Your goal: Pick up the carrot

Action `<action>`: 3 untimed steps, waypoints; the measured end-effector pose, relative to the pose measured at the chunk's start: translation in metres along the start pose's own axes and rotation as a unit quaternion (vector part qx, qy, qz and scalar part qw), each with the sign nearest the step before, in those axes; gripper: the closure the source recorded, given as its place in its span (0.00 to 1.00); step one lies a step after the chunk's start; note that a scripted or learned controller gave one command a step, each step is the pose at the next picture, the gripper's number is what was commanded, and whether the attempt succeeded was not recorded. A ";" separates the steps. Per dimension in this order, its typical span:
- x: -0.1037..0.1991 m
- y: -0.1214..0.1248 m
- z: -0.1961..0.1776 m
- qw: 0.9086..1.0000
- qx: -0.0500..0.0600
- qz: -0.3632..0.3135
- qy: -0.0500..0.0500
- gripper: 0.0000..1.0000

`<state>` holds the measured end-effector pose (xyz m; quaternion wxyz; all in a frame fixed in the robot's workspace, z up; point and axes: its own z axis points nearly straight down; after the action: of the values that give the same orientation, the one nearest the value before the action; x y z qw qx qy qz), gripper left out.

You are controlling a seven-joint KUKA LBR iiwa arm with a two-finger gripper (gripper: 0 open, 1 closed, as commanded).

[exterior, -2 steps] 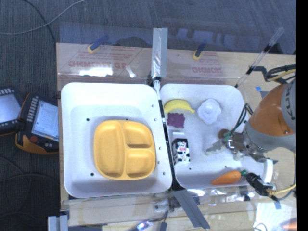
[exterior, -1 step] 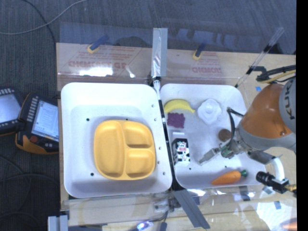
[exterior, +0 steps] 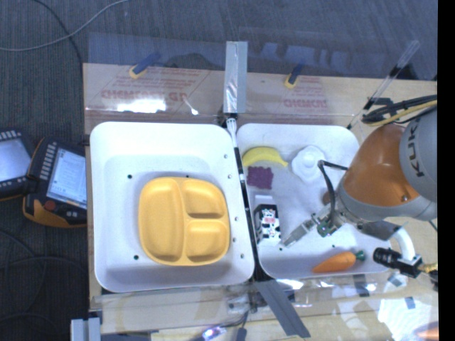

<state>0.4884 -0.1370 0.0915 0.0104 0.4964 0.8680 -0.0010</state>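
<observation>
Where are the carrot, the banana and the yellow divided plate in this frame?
carrot (exterior: 334, 263): camera view, middle of its orange body, right bin's near edge.
banana (exterior: 264, 157): camera view, middle of its curved yellow body, right bin's far left.
yellow divided plate (exterior: 162, 219): camera view, floor of its large compartment, left bin.

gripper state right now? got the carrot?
Gripper: cannot be told whether it is open or closed. It sits in the right bin, holding nothing visible. The carrot lies apart from it on the bin floor.

Robotics lab: industrial arm (exterior: 398, 176) over two white bins (exterior: 106, 190), teach pendant (exterior: 60, 183) and cables on grey carpet.
</observation>
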 end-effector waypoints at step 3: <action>-0.021 -0.012 -0.111 0.986 0.000 -0.169 0.009 0.00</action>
<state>0.4869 -0.1594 0.2028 0.0022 0.3428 0.9394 0.0017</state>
